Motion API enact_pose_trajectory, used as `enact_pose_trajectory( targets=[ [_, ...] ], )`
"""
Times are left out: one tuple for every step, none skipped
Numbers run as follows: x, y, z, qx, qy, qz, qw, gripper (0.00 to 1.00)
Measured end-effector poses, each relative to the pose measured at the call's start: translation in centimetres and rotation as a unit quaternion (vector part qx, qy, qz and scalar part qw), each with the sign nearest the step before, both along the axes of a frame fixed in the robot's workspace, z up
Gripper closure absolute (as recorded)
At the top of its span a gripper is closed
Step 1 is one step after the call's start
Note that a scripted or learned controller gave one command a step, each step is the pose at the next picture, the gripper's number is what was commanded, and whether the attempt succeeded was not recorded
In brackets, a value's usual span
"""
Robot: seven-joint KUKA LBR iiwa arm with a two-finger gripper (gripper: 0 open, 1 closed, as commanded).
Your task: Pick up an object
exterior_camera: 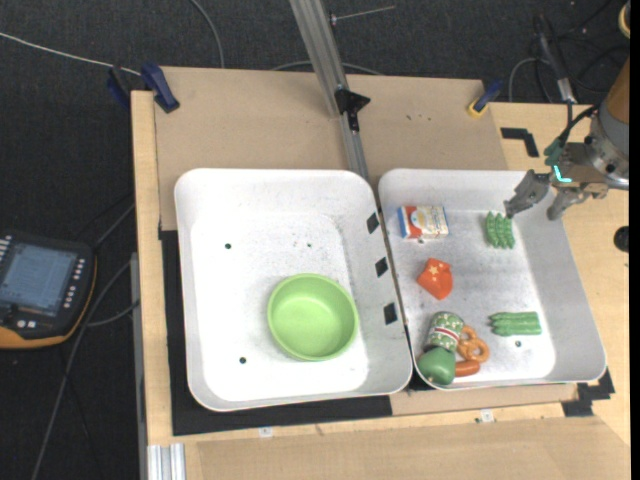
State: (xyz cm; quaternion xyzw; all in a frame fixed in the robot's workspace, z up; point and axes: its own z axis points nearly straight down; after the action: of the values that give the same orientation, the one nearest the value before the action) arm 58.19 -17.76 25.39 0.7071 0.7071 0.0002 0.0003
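Note:
My gripper (pixel 538 201) hovers at the far right edge of the right bin (pixel 570 268), fingers spread open and nothing between them. Just left of it lies a small green ridged piece (pixel 499 230). Farther left in that bin is a white carton with red and blue print (pixel 422 222). Below the carton sits a red-orange pepper-like object (pixel 435 278). Near the front are a green bean bundle (pixel 515 322) and a cluster of a patterned cup, a pretzel and a green round item (pixel 448 348).
The left bin (pixel 220 228) holds a lime green bowl (pixel 312 315). A metal pole (pixel 320 38) slants down to the gap between the bins. A handheld pendant (pixel 40 288) lies on the floor at far left. Cables hang at the right.

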Motion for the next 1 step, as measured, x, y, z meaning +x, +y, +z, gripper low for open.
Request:
enact_pose_trajectory(
  targets=[
    [0.00, 0.00, 0.00, 0.0000, 0.000, 0.000, 1.0000, 0.00]
  ],
)
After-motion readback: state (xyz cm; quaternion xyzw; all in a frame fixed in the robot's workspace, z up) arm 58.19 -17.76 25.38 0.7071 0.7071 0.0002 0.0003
